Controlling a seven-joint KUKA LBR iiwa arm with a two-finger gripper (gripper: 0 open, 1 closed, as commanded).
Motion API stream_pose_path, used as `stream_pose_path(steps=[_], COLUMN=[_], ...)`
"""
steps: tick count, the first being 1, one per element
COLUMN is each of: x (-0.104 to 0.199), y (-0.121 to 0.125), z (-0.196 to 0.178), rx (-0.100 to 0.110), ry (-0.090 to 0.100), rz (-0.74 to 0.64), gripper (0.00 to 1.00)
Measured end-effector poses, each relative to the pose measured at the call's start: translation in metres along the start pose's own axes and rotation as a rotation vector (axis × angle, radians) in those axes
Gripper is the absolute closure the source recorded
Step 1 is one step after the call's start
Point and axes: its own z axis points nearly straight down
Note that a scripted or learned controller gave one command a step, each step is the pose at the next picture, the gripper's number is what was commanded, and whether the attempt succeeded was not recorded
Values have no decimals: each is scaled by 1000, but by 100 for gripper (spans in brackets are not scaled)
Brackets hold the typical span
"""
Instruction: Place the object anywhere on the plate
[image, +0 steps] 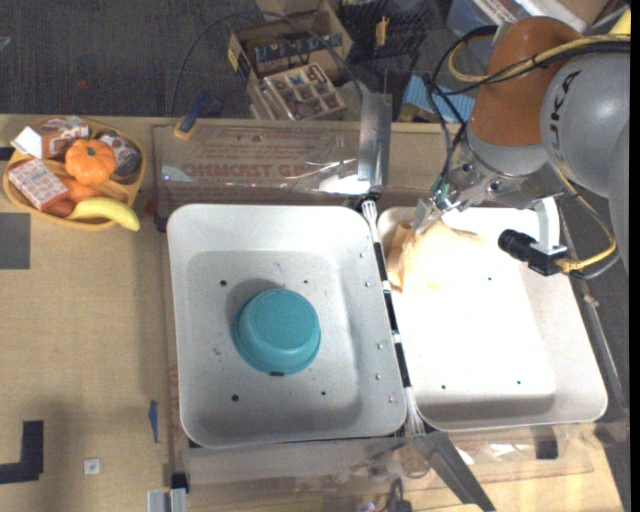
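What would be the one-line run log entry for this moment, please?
arm: over right bin far-left corner | gripper: above tan object, grasp not visible | teal plate: left bin, nothing on it | placement: not yet done

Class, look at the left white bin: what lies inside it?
Inside the left white bin a teal plate rests, apparently upside down, near the middle of the floor. Whatever is beneath the plate is covered and cannot be seen.
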Motion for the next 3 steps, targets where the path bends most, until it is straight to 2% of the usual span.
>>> stream_pose_path(steps=[1,3], x=[-2,89], y=[0,-30], z=[-40,-55], rx=[-1,-2], ry=[0,3], rz=[1,-796], gripper=[100,100])
